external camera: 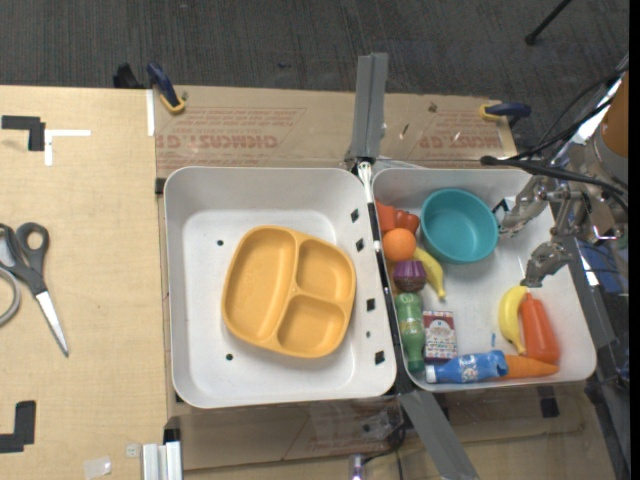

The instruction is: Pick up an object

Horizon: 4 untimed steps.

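In right bin [585, 363]: fingers [528, 240] spread, holding nothing, above banana [511, 315], beside teal bowl [459, 225].

Two bins side by side on tabletop [90, 298]. Left bin [190, 298]: divided plate [289, 292] in the middle. Right bin [575, 313]: bowl [459, 225] at back, bottle [467, 368] along front wall, card box [438, 334] just behind it. Scissors [35, 280] on tabletop, far left.

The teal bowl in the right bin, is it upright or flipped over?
Upright: the teal bowl shows its open hollow and rim facing up, with nothing visible inside.
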### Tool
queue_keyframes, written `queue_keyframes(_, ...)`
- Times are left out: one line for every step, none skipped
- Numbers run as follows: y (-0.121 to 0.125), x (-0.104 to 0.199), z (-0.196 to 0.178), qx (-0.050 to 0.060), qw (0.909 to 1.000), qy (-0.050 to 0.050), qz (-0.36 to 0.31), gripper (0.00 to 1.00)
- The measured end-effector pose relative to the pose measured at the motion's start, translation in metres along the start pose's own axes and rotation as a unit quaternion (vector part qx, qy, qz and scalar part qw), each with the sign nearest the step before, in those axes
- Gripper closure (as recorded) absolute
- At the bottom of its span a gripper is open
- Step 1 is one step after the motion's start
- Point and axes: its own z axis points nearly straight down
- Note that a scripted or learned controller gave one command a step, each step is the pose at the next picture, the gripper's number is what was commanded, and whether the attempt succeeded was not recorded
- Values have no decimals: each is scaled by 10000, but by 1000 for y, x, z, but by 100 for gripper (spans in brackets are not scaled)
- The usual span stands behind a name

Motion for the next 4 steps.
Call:
queue_keyframes(16,-42,166,1,9964,5,852,0)
queue_keyframes(41,-94,189,5,9936,-19,1131,0)
queue_keyframes(36,-56,189,2,9874,-5,1582,0)
queue_keyframes(45,-62,189,14,9545,-15,2981,0)
